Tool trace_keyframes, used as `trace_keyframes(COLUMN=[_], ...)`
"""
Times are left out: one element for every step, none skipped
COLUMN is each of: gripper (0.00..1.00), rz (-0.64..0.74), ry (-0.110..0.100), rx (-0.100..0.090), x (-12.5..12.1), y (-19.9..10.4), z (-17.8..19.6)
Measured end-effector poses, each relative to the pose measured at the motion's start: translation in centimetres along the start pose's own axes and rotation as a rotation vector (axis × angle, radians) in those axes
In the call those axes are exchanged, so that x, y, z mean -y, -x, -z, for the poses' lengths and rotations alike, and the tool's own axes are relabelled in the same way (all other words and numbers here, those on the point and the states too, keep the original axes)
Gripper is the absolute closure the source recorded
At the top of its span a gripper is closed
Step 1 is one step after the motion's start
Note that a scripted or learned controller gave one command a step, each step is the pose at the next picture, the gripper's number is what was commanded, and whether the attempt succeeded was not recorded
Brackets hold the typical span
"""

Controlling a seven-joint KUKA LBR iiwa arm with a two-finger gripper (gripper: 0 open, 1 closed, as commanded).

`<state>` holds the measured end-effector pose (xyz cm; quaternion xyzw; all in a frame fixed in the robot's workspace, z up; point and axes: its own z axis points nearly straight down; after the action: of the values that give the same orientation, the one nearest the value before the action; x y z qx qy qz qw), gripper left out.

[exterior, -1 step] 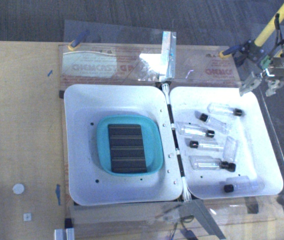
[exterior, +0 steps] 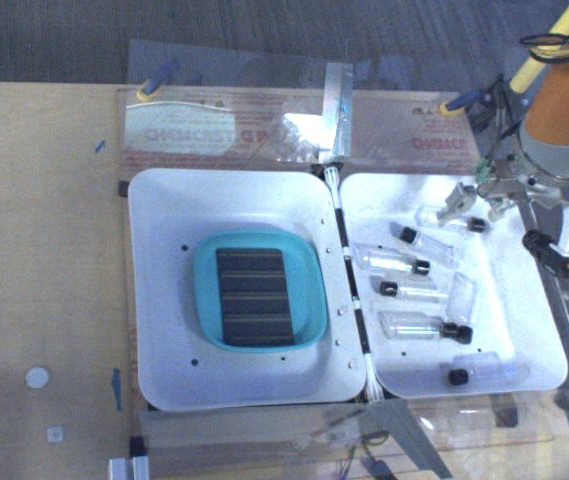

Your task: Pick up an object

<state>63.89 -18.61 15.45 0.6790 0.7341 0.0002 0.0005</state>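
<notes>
Camera view: small clear tubes (exterior: 404,262) with black caps lie loose in the right bin (exterior: 534,313), just left of and below the pincer (exterior: 484,196). The pincer hangs over the bin's top corner, holding nothing; whether it is open or closed cannot be told. Far to its left, a blue tray (exterior: 304,278) sits in the left bin (exterior: 164,268). Nothing blocks the tubes.

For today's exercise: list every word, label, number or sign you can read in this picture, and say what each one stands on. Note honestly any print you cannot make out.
Pale print on the clear panel behind the left bin: too blurred to read.
Pale print on the clear panel behind the right bin: too blurred to read.
Clear vials with black caps in the right bin: no label legible.
Teal tray in the left bin: no text visible.
</notes>
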Motion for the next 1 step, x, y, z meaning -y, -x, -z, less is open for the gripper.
trace_keyframes(gripper=[0.0], rz=[0.072], ry=[0.006], rx=[0.001], x=[0.29], y=[-6.19], z=[-6.62])
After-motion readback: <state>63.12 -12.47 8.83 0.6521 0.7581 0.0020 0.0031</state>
